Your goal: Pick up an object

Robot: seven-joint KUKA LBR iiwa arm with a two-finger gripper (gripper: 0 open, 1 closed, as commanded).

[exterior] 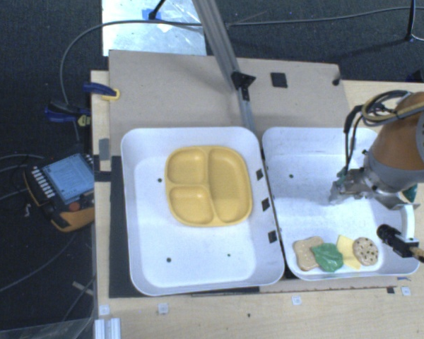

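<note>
Four small food items lie in a row along the front edge of the right bin (297, 154): a slice of toast (307, 251), a green leafy piece (329, 258), a yellow cheese wedge (346, 248) and a round chocolate-chip cookie (366, 250). The green piece overlaps the toast and the cheese. My gripper (341, 188) hangs over the middle right of this bin, behind the food and apart from it. The orange-banded wrist (403, 147) rises above it. Nothing shows in its grasp.
A yellow three-compartment plate (208, 186) sits in the back half of the left bin (198, 260). A black part (396, 240) of the arm hangs over the right bin's front right corner, next to the cookie. A slanted metal pole (222, 44) crosses behind the bins.
</note>
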